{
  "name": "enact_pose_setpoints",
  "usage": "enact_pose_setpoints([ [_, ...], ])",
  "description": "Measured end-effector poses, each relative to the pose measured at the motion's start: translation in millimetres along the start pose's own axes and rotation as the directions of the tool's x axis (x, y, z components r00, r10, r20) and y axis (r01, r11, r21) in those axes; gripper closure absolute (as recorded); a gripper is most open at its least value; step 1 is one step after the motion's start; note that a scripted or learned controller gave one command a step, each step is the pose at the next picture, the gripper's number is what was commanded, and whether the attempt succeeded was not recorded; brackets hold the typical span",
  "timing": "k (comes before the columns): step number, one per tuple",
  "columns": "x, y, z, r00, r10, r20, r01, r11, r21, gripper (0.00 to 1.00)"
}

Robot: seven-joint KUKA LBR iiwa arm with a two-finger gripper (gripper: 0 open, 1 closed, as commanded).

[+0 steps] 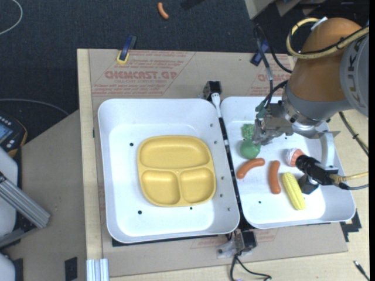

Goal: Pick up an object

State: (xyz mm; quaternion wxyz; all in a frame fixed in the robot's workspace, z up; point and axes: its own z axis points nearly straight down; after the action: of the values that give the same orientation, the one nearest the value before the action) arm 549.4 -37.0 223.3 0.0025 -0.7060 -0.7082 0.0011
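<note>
We see our gripper [265,129] at twelve o'clock above the green toy [250,148] in the right bin [328,212]; its opening we cannot tell. The toy looks light, smooth, rounded; we'd grip across its middle.

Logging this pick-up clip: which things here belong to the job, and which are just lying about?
Job: gripper over the green toy; two sausages, corn cob, right bin.
Lying about: yellow divided tray, left bin, orange piece on floor.
</note>
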Motion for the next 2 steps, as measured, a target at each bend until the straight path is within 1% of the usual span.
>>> enact_pose_setpoints([
  [1,56.9,-27.7,1.6,1.0,-0.003,-0.001,0.003,1.0,0.0,1.0],
  [2,73.9,-38.9,-7.5,1.0,0.0,0.0,0.0,1.0,-0.002,1.0],
])
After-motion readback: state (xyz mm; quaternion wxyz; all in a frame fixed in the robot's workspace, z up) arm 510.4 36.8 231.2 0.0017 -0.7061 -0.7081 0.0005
